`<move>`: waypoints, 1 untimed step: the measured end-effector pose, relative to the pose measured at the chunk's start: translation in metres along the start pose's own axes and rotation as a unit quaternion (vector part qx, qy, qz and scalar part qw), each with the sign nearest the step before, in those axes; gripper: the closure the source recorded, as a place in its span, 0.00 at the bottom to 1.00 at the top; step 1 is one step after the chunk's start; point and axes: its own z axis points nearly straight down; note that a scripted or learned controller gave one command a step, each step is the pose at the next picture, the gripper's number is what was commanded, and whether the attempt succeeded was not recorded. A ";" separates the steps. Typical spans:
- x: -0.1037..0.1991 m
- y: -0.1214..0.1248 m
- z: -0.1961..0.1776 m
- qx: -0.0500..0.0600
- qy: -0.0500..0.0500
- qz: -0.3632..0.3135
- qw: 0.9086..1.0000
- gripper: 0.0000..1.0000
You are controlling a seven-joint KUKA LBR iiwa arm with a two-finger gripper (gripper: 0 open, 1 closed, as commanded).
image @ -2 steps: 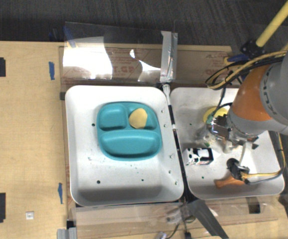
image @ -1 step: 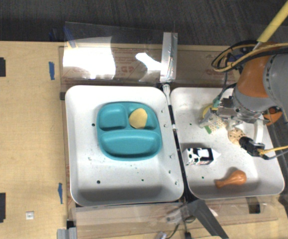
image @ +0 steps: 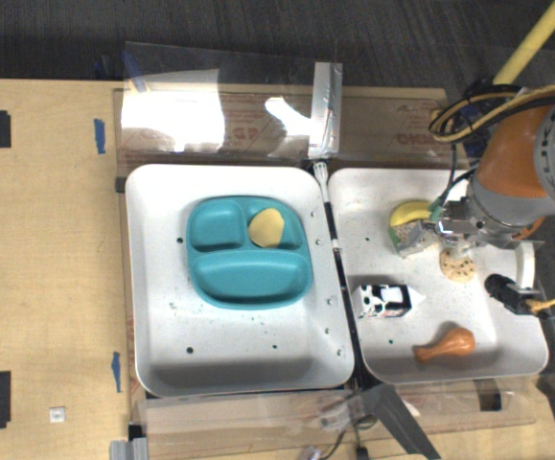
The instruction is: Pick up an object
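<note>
Camera view:

- Two white bins sit side by side on the worktop (image: 47, 257): the left bin (image: 152, 343) and the right bin (image: 517, 348).
- The left bin holds one teal divided tray (image: 248, 271). One round yellow item (image: 265, 226) lies in the tray's upper right compartment.
- The right bin holds five loose things, one of each kind.
- One yellow banana-like toy (image: 407, 215) lies near the bin's upper middle, its long axis running roughly left to right and curving.
- One grey-green block (image: 412, 239) sits just below that toy, touching it or nearly so.
- One round speckled cookie (image: 460, 267) lies just right of the block.
- One black-and-white cow-patterned item (image: 384, 301) lies near the bin's left wall, its long axis left to right.
- One orange drumstick-shaped toy (image: 445, 345) lies near the bin's lower edge, long axis roughly left to right, thick end to the right, narrow end pointing left.
- The gripper (image: 447, 226) is low over the right bin, between the grey-green block and the cookie; I cannot tell how it is set, nor whether it has anything in it.
</note>
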 end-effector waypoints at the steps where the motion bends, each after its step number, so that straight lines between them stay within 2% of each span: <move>1: 0.023 0.078 0.018 0.003 0.000 -0.027 1.000 0.00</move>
